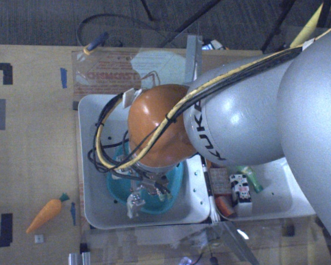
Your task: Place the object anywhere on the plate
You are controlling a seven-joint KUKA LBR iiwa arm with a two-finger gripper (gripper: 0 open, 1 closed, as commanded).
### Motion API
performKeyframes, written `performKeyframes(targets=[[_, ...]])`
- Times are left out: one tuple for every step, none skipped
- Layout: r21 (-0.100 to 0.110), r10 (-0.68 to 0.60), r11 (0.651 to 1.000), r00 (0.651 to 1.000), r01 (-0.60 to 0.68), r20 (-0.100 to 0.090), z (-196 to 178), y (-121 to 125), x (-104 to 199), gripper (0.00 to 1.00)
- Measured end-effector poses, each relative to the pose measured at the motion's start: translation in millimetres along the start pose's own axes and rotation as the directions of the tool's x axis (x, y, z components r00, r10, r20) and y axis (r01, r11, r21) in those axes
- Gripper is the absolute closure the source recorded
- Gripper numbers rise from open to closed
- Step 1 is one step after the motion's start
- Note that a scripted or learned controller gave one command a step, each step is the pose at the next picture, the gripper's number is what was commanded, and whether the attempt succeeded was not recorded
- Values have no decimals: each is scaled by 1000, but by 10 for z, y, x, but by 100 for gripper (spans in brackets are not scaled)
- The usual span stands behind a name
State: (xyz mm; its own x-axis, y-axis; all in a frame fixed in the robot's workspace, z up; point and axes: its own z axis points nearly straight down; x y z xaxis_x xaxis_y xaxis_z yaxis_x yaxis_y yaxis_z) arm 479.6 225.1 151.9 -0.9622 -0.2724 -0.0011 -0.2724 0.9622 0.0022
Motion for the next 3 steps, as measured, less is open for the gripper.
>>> performKeyframes(targets=[[-3,2,1000,1000,-2,5,-106,9,-16,100],[0,-145,989,989,145,5,-589,-62,-103,100],[0,-144,990,990,144,5,-588,-65,-103,0]])
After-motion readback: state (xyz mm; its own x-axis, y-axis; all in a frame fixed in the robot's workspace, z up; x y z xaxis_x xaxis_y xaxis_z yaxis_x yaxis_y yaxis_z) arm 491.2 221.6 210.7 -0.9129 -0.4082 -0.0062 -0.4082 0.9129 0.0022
